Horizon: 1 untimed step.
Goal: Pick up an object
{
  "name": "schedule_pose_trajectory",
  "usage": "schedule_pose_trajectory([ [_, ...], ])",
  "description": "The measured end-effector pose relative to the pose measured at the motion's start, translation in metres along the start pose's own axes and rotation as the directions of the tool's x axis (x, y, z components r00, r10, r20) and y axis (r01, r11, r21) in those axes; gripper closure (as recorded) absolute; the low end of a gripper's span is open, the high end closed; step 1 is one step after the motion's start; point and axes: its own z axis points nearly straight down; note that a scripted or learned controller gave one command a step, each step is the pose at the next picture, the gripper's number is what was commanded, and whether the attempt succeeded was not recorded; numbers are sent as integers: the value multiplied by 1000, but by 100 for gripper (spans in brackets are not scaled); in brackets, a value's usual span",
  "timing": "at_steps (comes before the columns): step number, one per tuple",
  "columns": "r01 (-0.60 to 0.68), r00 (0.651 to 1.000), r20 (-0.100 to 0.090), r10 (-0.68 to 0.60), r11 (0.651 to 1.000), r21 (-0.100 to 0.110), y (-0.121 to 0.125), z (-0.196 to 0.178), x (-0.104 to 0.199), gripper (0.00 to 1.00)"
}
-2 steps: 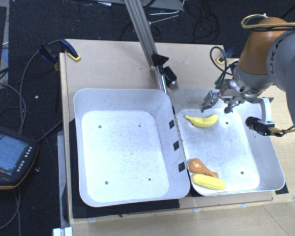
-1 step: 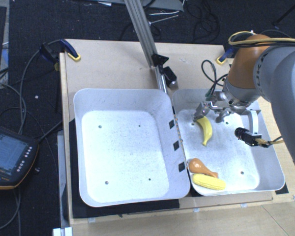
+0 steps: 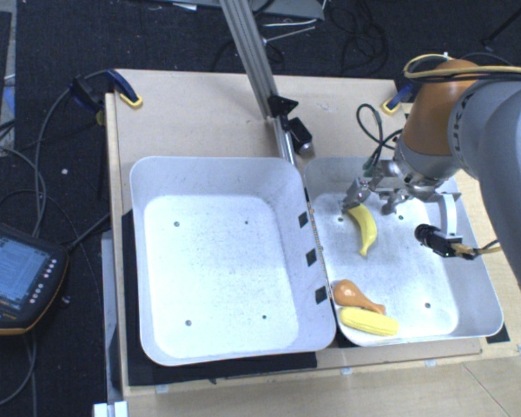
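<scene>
Right of centre, the gripper [image 3: 372,195] sits low in the right bin [image 3: 469,307], fingers spread either side of the top end of a banana [image 3: 363,228]; whether they actually pinch it I cannot tell. Likely the chosen pick. A yellow corn cob [image 3: 370,322] and an orange gourd-shaped toy [image 3: 356,294] lie at the lower edge; the left bin [image 3: 148,233] waits.

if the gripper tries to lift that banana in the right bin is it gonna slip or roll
The banana is curved and tapered, so it would more likely pivot or swing than roll straight if nudged. Its smooth, glossy-looking skin suggests it may slip between narrow fingers. The gripper sits at its upper end, so a grasp there could let the long body droop.
</scene>
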Motion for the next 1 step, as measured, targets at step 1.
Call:
schedule_pose_trajectory([
  [1, 0, 1000, 0, 0, 1000, 0, 0, -10, 0, 100],
])
